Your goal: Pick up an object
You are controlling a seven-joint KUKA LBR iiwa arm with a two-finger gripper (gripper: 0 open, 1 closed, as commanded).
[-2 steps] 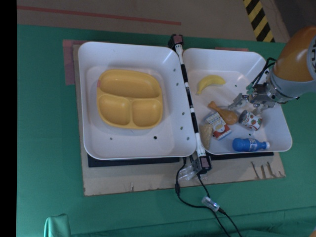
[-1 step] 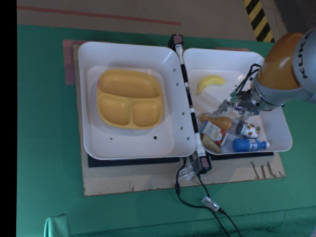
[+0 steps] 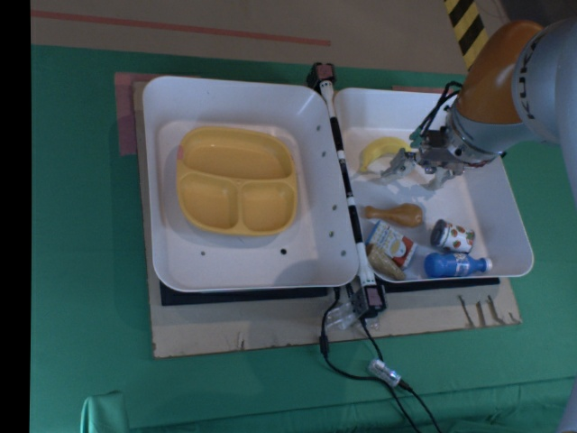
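The right bin (image 3: 500, 206) holds a yellow banana (image 3: 382, 152) at its upper left. Below it lie a brown drumstick (image 3: 394, 213), a small printed can (image 3: 452, 235), a blue bottle (image 3: 456, 264) on its side and a colourful packet (image 3: 393, 243). My gripper (image 3: 419, 170) hangs over the bin's middle, just right of the banana and above the drumstick. Its fingers (image 3: 396, 165) stand spread apart, open, and nothing sits between them.
The left bin (image 3: 171, 97) carries a yellow divided plate (image 3: 236, 180). A black-and-white strip (image 3: 344, 180) runs between the two bins. Cables (image 3: 361, 350) trail off the front edge of the cardboard base onto the green cloth.
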